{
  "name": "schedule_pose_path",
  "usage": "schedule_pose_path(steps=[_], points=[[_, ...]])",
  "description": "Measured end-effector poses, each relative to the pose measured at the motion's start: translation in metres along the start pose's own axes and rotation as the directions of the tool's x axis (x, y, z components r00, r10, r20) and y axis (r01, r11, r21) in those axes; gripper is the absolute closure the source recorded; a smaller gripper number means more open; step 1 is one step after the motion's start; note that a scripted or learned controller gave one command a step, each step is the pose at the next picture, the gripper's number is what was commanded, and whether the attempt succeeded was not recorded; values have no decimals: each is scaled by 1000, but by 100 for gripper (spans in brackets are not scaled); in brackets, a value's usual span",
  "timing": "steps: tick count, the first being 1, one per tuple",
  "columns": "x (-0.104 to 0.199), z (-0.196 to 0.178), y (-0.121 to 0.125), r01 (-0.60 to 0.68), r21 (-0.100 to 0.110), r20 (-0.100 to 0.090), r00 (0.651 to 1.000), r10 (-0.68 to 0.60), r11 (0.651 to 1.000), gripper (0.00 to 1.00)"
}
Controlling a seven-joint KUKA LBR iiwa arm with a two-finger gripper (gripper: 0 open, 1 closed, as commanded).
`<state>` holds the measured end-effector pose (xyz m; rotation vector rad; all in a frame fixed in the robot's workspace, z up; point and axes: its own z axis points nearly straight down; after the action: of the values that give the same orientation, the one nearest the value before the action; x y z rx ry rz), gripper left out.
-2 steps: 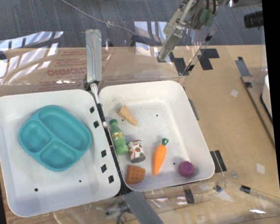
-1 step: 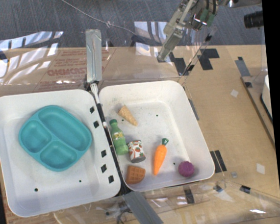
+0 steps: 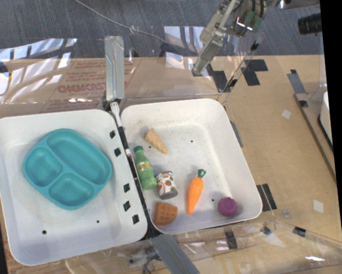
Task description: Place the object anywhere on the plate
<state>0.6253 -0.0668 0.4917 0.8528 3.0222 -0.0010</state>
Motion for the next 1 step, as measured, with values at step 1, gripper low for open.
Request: schedule_pose_path(steps=[1], points=[[0,0,0,0,0,0,1000,0,1000,0]])
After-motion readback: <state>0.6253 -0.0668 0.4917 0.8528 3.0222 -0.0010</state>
